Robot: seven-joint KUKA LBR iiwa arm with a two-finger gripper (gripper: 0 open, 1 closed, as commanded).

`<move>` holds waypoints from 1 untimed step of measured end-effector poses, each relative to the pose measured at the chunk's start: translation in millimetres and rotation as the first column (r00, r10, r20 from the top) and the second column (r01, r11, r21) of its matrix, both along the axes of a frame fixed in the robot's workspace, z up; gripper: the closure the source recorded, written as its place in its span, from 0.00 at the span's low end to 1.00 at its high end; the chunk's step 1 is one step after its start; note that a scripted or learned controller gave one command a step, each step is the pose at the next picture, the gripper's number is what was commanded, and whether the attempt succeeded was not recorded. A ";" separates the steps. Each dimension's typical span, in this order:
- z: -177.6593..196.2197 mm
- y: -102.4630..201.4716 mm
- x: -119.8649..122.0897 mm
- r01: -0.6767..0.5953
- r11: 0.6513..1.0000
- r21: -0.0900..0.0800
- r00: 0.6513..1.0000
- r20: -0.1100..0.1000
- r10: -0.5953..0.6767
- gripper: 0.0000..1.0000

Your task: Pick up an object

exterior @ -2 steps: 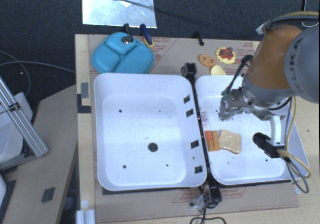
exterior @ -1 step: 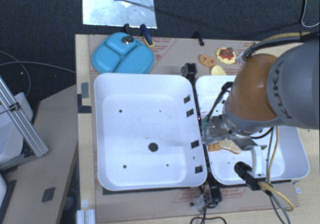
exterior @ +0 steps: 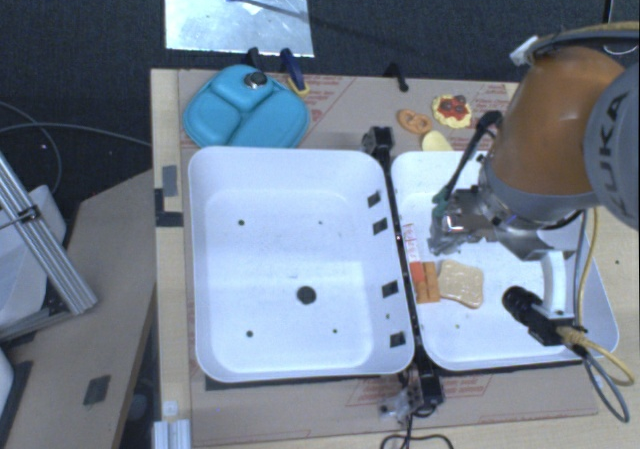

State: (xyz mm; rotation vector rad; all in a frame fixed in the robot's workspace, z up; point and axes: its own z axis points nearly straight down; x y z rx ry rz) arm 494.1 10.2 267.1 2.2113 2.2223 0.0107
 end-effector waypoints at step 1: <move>45.9 30.5 -6.8 -0.001 1.000 0.000 1.000 -0.004 0.001 1.00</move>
